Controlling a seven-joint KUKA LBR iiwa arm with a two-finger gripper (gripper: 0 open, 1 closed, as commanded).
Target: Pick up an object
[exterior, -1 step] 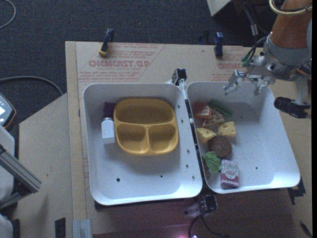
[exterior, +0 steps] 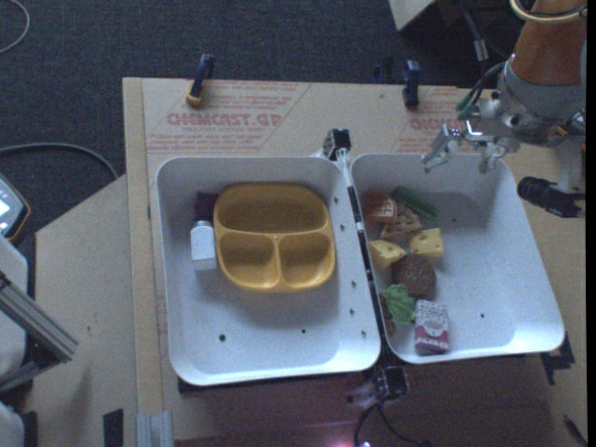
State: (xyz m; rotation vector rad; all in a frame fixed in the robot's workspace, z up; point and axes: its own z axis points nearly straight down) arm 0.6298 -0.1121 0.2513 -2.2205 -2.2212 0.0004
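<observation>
Bench [exterior: 270, 110] first: cardboard-topped, carrying two shallow white bins side by side. Left bin [exterior: 186, 343] holding a yellow sectioned tray [exterior: 274, 234], with a small white bottle [exterior: 203, 244] touching its left edge and something purple [exterior: 206, 200] just above the bottle, mostly hidden.

Right bin [exterior: 521, 287] holding the pickable stuff, all bunched against its left wall: green pod-like piece [exterior: 413, 202] at top, long axis slanting from upper left to lower right; reddish-orange food piece [exterior: 380, 208] beside it; cheese wedge [exterior: 428, 243] and a second yellow chunk [exterior: 386, 251] below; brown round patty [exterior: 414, 274]; green leafy bit [exterior: 399, 299]; small red-and-white packet [exterior: 431, 327] nearest the front, upright-ish. Right half of that bin bare.

Arm entering from upper right, orange band visible. Gripper [exterior: 463, 156] hanging over the far rim of the right bin, fingers spread apart, nothing between them.

Key relation: whole cluster lying down and to the left of the gripper. Nearest candidate looks like the green pod-like piece, then the cheese wedge just past it. Pick not yet started, judging by the bare, splayed fingers well above the items. Next move likely needing a shift left and toward the front, then descent. For the pod, closing across its short axis seems best. Risk: items touching each other, so nudging a neighbour or clipping the bin divider looks plausible.
</observation>
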